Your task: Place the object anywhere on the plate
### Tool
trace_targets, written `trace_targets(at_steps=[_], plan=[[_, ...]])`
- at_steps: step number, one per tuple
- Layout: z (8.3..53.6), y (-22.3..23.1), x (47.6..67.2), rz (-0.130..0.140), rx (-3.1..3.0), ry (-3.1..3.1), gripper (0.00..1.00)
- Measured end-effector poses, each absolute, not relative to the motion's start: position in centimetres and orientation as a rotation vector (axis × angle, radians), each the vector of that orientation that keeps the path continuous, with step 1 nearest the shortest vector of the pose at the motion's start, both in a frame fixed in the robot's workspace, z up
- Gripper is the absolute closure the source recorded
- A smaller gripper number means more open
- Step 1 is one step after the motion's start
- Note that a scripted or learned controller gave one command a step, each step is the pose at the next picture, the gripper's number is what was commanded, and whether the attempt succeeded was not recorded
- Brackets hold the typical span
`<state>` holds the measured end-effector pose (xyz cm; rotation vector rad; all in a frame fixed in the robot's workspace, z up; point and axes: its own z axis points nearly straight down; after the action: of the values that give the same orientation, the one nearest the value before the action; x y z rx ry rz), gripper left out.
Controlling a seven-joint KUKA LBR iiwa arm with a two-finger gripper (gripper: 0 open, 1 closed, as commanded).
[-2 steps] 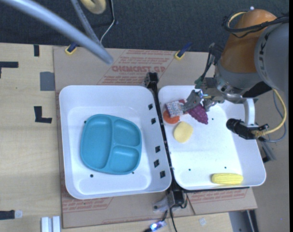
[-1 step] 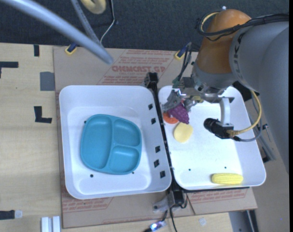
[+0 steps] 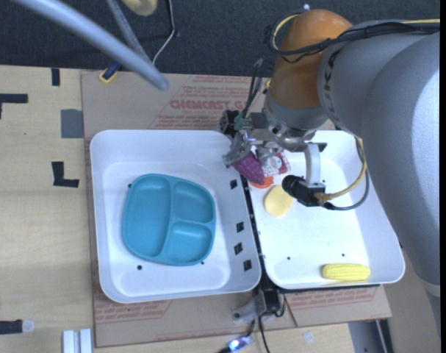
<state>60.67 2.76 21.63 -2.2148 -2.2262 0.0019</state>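
Observation:
A blue plate (image 3: 169,219) with three sections lies in the left bin (image 3: 109,153). My gripper (image 3: 250,155) hangs over the dividing edge between the two bins, just right of the plate's far corner. A purple object (image 3: 251,169) sits between its fingers, which are shut on it, and it overlaps the bins' shared rim. An orange-red piece (image 3: 272,173) lies right behind the purple object, partly hidden by the gripper.
The right bin (image 3: 369,219) holds a pale yellow object (image 3: 278,203) near its left side and a corn cob (image 3: 345,272) by its front edge. A black cable with a connector (image 3: 305,190) loops from the wrist over that bin.

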Motion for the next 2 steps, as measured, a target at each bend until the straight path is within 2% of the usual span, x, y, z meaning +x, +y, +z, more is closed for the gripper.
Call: trace_targets(at_steps=[1,2], plan=[[22.3,7.3,62.1,0.000,-2.216,-2.225,1.00],[23.4,12.5,62.3,-0.001,-2.213,-2.227,1.00]])
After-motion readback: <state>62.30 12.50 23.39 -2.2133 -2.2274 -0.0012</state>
